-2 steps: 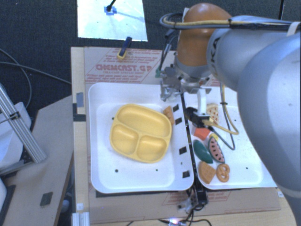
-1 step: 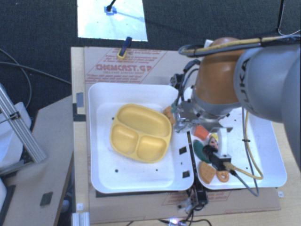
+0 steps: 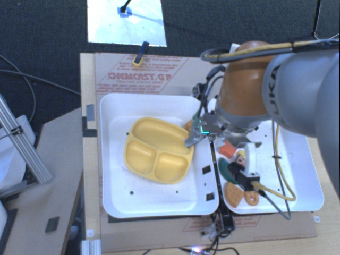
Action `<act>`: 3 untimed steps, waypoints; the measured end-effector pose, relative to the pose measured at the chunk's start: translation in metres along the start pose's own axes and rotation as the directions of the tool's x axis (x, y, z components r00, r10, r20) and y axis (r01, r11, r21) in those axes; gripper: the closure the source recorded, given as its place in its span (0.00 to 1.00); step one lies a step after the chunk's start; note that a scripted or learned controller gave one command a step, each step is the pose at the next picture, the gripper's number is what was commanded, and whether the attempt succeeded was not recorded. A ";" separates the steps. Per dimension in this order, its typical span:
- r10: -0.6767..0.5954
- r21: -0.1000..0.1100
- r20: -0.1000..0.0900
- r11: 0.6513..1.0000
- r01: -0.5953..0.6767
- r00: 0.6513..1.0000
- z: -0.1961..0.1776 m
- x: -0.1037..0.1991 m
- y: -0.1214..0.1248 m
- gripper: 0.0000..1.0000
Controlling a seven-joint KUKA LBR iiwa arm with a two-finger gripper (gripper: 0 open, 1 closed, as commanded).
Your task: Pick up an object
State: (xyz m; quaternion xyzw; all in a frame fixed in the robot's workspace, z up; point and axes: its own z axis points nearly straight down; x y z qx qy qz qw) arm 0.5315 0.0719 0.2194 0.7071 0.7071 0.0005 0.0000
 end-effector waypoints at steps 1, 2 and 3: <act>-0.007 -0.011 -0.001 1.000 0.007 1.000 -0.047 0.031 0.072 0.00; 0.001 -0.020 -0.001 1.000 -0.001 1.000 0.118 0.062 0.055 0.00; 0.001 -0.012 0.002 1.000 -0.001 1.000 0.029 0.005 0.128 0.00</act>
